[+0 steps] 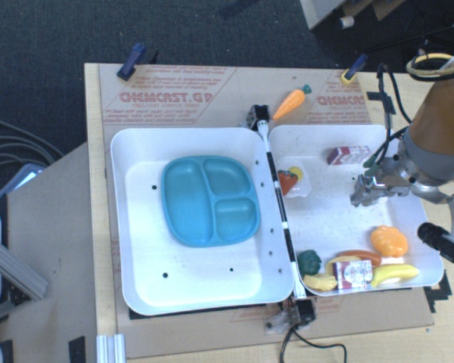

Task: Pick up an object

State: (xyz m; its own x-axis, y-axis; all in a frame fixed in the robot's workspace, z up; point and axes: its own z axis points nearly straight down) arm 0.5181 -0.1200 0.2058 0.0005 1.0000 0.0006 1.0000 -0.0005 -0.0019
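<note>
A cardboard-topped counter (174,97) carries two white bins. My hand (361,195) hovers in the right bin (325,233); I cannot tell its state. Just behind it lies a small carton (348,155), probably light and stiff; I'd grip its long sides.

R bin (318,138): open floor mid-bin, between gripper (361,195) and the wrapped red item (290,181) by the divider. Front edge crowded: orange fruit (389,241), banana (394,274), small carton (355,274), green lump (309,261), packed close. Red-white box (348,155) near back wall. L bin (136,225): blue tray (210,200) takes the centre; bare margin all round.
</note>
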